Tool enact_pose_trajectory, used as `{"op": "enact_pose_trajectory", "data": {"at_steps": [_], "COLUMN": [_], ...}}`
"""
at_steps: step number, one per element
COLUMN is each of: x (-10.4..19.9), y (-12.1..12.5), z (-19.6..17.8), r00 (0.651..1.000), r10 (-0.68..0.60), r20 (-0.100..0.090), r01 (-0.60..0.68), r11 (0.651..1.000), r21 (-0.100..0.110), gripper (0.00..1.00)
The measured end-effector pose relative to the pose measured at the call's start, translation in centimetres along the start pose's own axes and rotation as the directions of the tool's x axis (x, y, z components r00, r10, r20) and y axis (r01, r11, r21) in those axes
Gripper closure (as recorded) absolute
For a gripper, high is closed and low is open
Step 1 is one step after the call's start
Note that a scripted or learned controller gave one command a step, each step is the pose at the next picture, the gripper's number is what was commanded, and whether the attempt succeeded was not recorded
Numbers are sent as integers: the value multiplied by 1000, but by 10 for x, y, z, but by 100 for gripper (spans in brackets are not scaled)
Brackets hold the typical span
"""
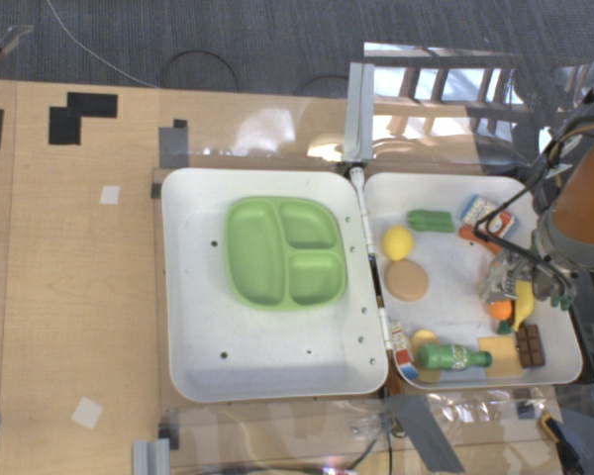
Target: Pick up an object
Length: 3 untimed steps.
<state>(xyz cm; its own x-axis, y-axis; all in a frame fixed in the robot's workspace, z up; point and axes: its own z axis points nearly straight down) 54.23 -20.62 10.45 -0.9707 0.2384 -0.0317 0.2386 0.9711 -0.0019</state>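
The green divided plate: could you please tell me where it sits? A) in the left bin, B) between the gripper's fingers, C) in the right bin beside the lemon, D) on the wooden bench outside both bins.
A: the green divided plate lies flat in the left bin, across the divider from the lemon in the right bin.

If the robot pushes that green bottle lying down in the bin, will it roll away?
Probably a little. The green bottle lies on its side in the right bin, and its round body looks apt to roll. The yellow block touching it may stop it soon. Its smooth, shiny surface might also slip between the fingers, and it looks like a light toy.
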Motion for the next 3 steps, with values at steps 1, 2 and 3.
{"op": "enact_pose_trajectory", "data": {"at_steps": [1, 2, 3], "x": [59, 26, 19], "y": [18, 52, 60], "z": [-10, -168, -54], "r00": [804, 727, 992], "r10": [594, 687, 123], "r20": [-23, -11, -28], "r01": [-594, -687, -123], "r11": [804, 727, 992], "r21": [14, 6, 0], "gripper": [100, 100, 100]}}
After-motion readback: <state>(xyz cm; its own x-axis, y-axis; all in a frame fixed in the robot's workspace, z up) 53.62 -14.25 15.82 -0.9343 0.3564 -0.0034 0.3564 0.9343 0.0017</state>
